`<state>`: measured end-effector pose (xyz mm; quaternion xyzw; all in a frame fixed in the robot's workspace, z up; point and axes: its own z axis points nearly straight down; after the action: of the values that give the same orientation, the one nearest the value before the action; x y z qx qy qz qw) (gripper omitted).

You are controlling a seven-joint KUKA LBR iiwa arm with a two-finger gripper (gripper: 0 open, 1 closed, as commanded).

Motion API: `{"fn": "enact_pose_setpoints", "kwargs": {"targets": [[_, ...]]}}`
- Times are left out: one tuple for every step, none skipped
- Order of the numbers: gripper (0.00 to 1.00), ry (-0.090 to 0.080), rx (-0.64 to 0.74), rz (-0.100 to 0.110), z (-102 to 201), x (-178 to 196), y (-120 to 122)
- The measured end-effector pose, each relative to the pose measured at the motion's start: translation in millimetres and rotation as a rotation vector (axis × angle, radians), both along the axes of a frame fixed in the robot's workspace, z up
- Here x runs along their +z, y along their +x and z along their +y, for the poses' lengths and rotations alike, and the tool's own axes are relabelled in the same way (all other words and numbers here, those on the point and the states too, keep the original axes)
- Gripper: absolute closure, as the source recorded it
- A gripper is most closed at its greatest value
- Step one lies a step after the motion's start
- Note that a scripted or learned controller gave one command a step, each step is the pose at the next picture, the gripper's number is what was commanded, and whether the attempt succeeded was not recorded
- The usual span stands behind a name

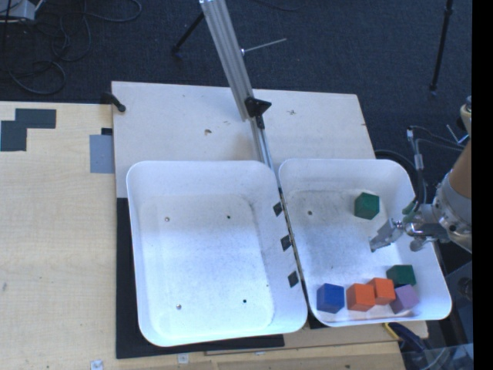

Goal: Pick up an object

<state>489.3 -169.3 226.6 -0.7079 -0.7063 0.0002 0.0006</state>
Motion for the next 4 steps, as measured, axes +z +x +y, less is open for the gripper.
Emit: {"fn": "enact_pose_setpoints", "kwargs": {"targets": [[0.00, 0.002, 0.003, 0.008, -24, -129, 46], [0.00, -0.001, 0.005, -0.003, -30, -136, 132], [0.00, 0.000, 0.005, -0.003, -6, -136, 170], [0.00, 0.000, 0.004, 0.000, 11, -136, 174]]}}
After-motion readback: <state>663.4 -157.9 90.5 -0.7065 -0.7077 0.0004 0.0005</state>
